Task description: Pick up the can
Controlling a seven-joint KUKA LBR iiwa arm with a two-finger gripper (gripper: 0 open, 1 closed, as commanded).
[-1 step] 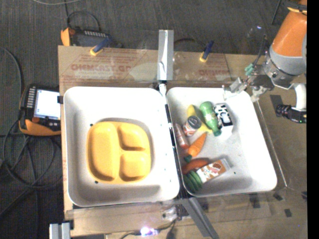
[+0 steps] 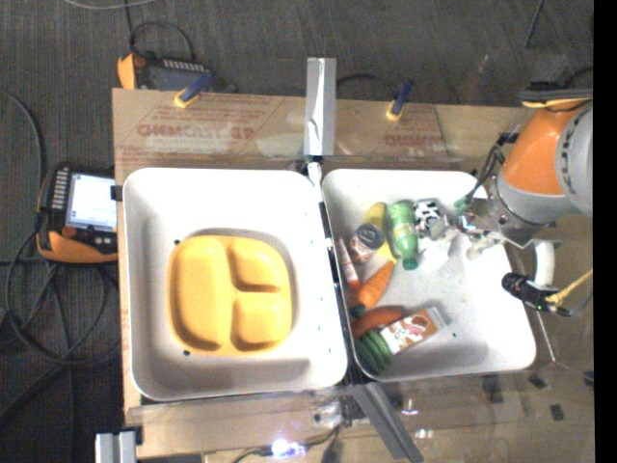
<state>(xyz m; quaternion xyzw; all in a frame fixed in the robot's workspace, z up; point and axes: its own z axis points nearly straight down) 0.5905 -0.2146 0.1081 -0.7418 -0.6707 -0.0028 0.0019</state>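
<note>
The arm point(image 2: 549, 167), nearest the camera, is reaching into the right bin point(image 2: 482, 345) from the right, its orange band above the wrist. The can point(image 2: 365, 242) is standing near that bin's left wall, apart from the hand point(image 2: 453, 222). A green bottle point(image 2: 402, 231) is lying just right of the can, with a yellow thing point(image 2: 376, 213) just behind the can. An orange carrot point(image 2: 376, 284) is lying just in front of the can, and a small carton point(image 2: 409, 331) farther in front. The hand is hovering right of the bottle; whether it is released or clenched cannot be told. Left of the can, a yellow tray point(image 2: 232, 290) is sitting in the left bin point(image 2: 154, 201).
</note>
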